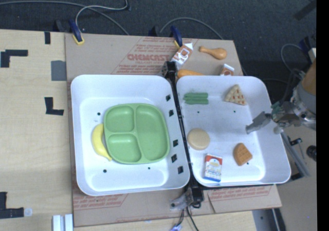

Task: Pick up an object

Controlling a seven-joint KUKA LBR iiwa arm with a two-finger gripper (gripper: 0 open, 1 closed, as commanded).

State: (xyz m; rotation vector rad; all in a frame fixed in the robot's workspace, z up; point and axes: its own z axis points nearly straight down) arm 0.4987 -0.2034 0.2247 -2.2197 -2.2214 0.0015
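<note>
The right-hand shallow white plastic bin [259,88] holds a flat green bar [196,98] near its top left, a tan triangular pizza-slice toy dotted with red [235,95] at top right, a round beige bun-like disc [199,139] at centre left, a small orange-brown crusty nugget [242,154] lower right, and a little red-and-white carton [213,167] by the front wall. The grey gripper [257,122] hovers over the bin's right side, between pizza slice and nugget, touching neither; whether its claw is spread or pressed together cannot be told.
</note>
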